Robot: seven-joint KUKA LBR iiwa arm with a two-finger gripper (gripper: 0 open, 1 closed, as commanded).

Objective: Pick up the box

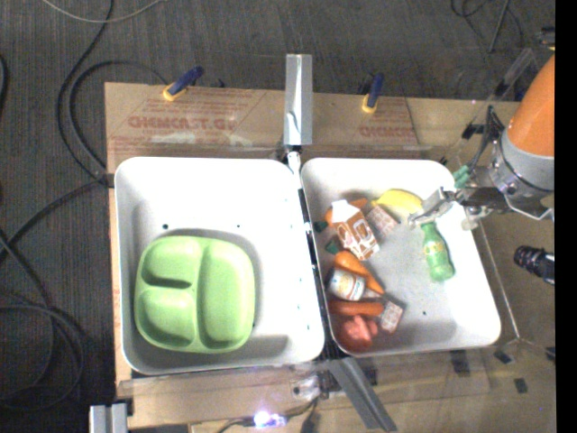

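One small carton box point(354, 231) lies in the right bin point(469, 318) among one green bottle point(436, 253), one banana point(400, 202) (partly hidden); the gripper point(439, 202) hovers nearby, jaw state unclear.

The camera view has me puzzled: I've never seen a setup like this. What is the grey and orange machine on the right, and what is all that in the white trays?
You are looking down at a slant from a camera fixed above a bench. The grey and orange machine is a robot arm reaching in from the right. Its grasping end, the gripper, hangs over the right bin beside a green bottle. I see nothing held in it. That bin also holds toy groceries: a small orange and white box, which the arm is meant to pick up, a yellow banana, an orange carrot and more. The left bin holds a green divided tray.
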